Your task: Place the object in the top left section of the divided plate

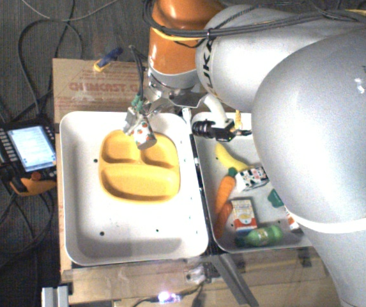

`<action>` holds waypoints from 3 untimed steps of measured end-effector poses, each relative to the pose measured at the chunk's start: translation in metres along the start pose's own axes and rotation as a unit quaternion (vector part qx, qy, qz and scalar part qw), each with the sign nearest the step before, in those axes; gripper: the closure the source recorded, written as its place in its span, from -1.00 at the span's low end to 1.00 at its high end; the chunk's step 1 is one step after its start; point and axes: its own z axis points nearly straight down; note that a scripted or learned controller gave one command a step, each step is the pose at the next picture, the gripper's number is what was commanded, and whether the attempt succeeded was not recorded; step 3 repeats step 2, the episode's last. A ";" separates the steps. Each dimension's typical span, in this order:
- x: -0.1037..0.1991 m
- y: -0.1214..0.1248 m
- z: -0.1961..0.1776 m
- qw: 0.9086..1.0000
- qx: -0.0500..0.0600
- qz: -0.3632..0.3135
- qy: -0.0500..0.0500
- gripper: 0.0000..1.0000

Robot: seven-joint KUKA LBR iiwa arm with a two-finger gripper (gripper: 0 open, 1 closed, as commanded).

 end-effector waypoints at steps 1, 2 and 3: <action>0.000 0.000 0.000 1.000 -0.001 0.000 0.000 -1.00; 0.034 -0.047 -0.062 0.997 0.000 0.082 0.001 -1.00; 0.034 -0.047 -0.062 0.997 0.000 0.082 0.001 -1.00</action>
